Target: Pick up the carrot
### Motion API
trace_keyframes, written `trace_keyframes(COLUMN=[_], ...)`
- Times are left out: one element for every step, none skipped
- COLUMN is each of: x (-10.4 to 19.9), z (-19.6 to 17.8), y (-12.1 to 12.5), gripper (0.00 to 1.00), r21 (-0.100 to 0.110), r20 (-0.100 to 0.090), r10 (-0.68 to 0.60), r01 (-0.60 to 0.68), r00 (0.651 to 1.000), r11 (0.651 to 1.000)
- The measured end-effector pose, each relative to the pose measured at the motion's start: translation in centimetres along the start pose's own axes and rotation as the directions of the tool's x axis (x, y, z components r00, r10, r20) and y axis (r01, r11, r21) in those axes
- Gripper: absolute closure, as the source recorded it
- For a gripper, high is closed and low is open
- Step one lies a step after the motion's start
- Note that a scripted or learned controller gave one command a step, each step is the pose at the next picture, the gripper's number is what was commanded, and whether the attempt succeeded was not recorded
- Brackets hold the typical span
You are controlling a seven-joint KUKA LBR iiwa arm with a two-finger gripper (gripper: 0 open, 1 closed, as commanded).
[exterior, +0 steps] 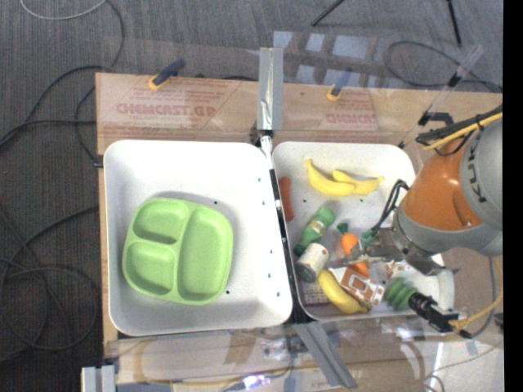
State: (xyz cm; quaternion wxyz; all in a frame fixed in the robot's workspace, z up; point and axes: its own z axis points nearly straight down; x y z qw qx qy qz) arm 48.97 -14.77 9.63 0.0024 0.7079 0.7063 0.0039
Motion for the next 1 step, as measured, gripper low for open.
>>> trace_keyframes(x=[12.41], z=[-11.09], y=[2.52], gripper=[1.00], r21=[0.017], r20=[0.001], r10=[-0.119], r01=[0.119], r00=[0.993], r11=[0.993])
